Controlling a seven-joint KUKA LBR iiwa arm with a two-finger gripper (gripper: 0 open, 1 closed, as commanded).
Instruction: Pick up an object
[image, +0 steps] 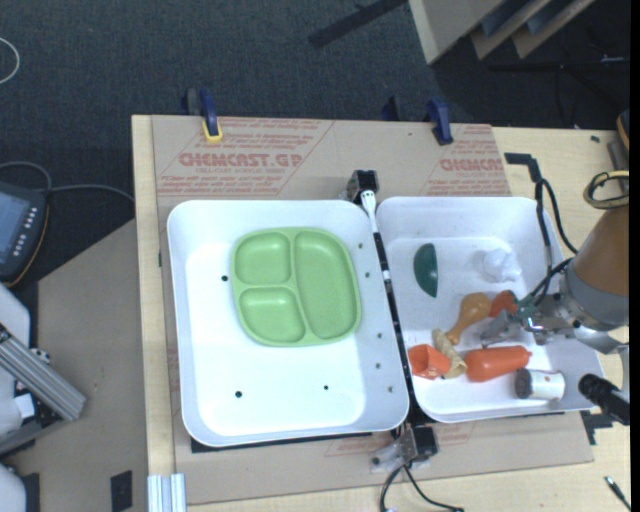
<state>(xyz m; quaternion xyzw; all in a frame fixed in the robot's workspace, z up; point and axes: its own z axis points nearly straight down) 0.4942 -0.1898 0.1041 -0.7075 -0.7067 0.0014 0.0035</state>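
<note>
The right bin (455, 215) holds several small objects. A dark green piece (427, 268) lies near its left wall and a white crumpled piece (497, 264) sits further back. A tan-orange drumstick shape (469, 311) lies mid-bin. An orange-red carrot-like piece (497, 362) lies near the front, with a small orange chunk (427, 361) to its left. A white cylinder with a dark end (541, 383) rests at the front right. My gripper (508, 322) reaches in from the right and hangs low, between the drumstick shape and the carrot-like piece. Nothing shows in its grasp.
The left bin (200, 330) holds a light green divided plate (297, 286). The arm's grey body and orange band (603, 270) cover the right bin's right wall. Black cables (545, 215) run along that side. A cardboard sheet (300, 150) lies under both bins.
</note>
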